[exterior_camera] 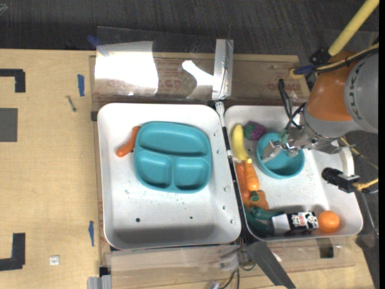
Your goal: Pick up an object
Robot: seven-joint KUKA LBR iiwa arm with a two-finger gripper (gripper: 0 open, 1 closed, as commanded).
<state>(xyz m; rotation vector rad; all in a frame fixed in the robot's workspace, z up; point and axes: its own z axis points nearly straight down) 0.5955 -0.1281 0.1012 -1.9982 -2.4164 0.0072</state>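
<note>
- The gripper (287,147) hangs over the teal bowl (280,160) in the right bin (343,188); whether its jaws are wide or narrow cannot be told.
- The arm (343,95) is cut off at the right edge.
- The bowl's rim is partly hidden by the gripper.
- Banana (239,142) and carrots (249,182) lie along that bin's left wall; grapes (255,129) are hard to make out.
- Bottle (295,221) and orange (328,221) lie at its near wall.
- Left bin (120,215): teal tray (171,155), a carrot (127,143) touching it.
</note>
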